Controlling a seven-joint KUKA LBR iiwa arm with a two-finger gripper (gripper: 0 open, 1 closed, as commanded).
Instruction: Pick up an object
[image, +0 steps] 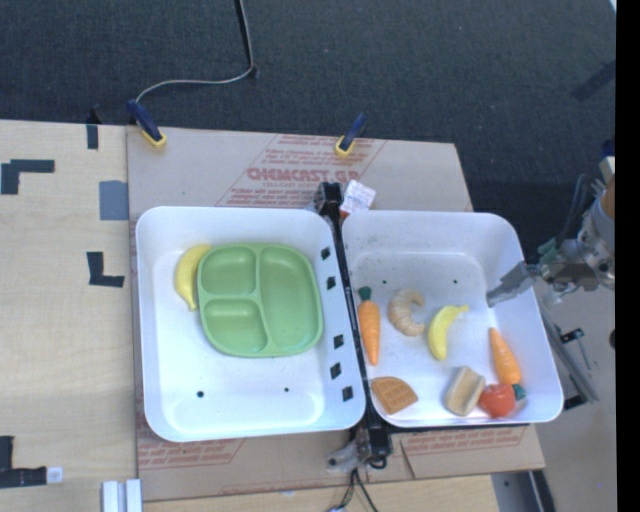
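Two shallow white bins sit side by side in the middle of the frame. The left bin (165, 400) holds two things: one green divided plate (260, 299) in its upper half, and one yellow banana (187, 274) tucked against the plate's left edge, partly under it. The right bin (430, 230) holds seven: one carrot (369, 331) by the divider, one pale curled pastry (407, 311), one small banana (442, 331) just right of it, a second carrot (504, 356) near the right wall, one brown slice of toast (393, 394) at the lower left, one tan bread roll (464, 390), and one red tomato (498, 401) touching the roll's right side, in the lower right corner.

The tool (512, 281) reaches in from the frame's right edge, low over the right bin's right rim, above the second carrot. Whether it is wide or narrow cannot be told; nothing is seen in it.

The bins rest on a brown cardboard sheet (290, 170) held by two yellow-and-blue clamps (147, 124) at its upper edge, on a pale wooden worktop (60, 350). Dark carpet (400, 60) fills the top of the frame, crossed by a thin cable (243, 40).
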